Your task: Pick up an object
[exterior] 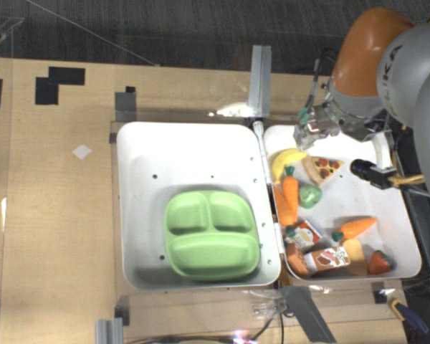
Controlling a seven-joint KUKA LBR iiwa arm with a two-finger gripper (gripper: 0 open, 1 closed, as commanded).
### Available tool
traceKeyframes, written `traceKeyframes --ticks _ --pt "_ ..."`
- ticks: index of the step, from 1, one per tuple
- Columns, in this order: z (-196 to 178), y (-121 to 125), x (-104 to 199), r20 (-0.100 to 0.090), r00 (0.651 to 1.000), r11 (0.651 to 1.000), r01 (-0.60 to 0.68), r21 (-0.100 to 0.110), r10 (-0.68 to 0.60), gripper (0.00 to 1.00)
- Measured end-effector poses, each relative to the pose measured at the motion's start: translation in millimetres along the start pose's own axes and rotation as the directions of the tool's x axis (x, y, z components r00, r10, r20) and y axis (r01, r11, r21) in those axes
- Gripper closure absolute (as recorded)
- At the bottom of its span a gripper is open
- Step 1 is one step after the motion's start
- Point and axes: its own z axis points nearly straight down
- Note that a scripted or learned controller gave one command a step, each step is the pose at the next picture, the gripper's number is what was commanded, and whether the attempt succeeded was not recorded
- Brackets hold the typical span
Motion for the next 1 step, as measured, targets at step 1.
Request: traceKeyframes --ticks 1 --pt "0.6 -0.3 0.0 0.0 1.0 1.0 0.0 0.001 0.0 0.0"
